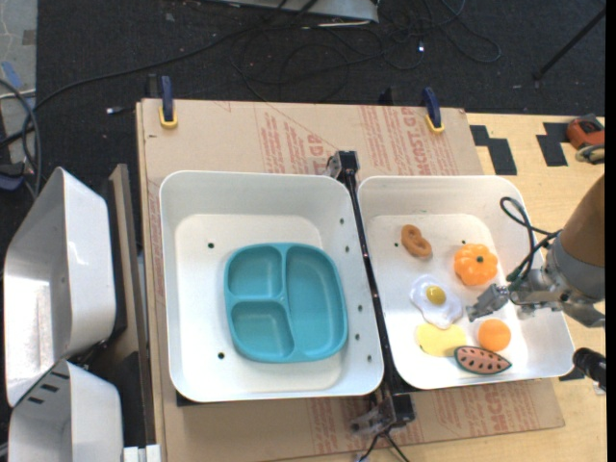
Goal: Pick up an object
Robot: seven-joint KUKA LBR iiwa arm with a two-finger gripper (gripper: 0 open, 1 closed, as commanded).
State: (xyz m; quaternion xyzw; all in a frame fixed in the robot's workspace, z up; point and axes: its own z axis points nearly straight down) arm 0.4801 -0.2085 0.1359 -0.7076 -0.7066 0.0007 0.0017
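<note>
Claw (489, 301) hangs low in the right bin (385, 200), jaws hard to read, crowded by fried egg (435, 298), orange ball (494, 335) and pumpkin (475, 264). Risk: it closes between them, nudging one aside and gripping nothing.

My arm (582, 258) cut off by the right edge, I can't tell how its gripper (487, 301) fingers stand, orange-and-black tool (584, 133) clipped at right edge, white tubs (53, 277) at left running past the frame.
</note>
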